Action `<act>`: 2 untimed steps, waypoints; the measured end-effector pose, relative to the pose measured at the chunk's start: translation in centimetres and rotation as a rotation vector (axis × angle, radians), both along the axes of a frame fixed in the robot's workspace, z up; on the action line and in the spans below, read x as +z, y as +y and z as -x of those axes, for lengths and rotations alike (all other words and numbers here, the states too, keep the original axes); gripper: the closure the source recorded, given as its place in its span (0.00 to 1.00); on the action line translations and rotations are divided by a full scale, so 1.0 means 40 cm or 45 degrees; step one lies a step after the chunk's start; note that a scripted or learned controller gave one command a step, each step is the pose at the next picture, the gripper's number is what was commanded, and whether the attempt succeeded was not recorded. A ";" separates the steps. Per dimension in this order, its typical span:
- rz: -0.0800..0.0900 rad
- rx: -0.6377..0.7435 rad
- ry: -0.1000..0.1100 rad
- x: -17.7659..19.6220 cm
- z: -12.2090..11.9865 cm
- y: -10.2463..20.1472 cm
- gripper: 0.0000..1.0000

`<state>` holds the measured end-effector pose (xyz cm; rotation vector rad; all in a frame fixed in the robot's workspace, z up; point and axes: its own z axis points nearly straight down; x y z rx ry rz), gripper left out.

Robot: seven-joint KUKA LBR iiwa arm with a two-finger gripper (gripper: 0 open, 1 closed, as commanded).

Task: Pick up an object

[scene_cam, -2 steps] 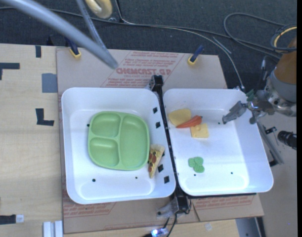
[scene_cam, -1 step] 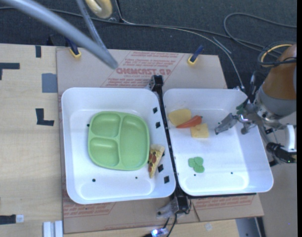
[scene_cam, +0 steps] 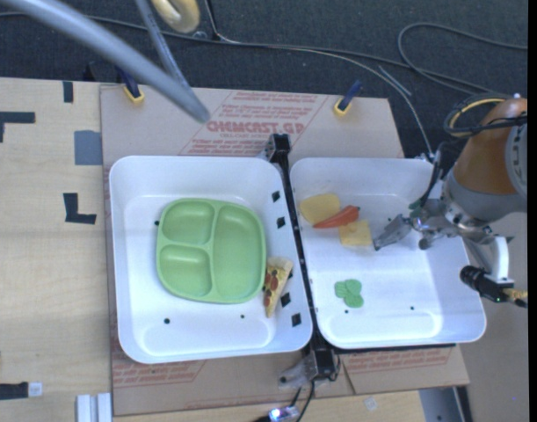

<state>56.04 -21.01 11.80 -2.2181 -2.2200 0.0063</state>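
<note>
My fingers (scene_cam: 384,236) hang spread and bare in the right bin (scene_cam: 461,328), just right of a pale yellow block (scene_cam: 356,234); an orange wedge (scene_cam: 337,217) lies left of that block.

A pale wooden bench (scene_cam: 39,262) under brown cardboard (scene_cam: 250,117) — beyond it dark, perhaps carpeted floor (scene_cam: 338,16) with trailing cables (scene_cam: 400,82).

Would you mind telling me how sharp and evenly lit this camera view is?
Camera view: the grey bars at top left are blurred, out of focus; both white bins are brightly lit, nearly washed out; the green tray and food pieces stay fairly sharp; the gripper looks soft.
</note>
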 end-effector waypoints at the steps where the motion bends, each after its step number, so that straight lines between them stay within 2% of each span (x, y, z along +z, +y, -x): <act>1: 0.003 0.001 -0.007 -0.084 -0.001 0.000 0.00; 2: 0.006 0.002 -0.013 -0.053 -0.005 -0.001 1.00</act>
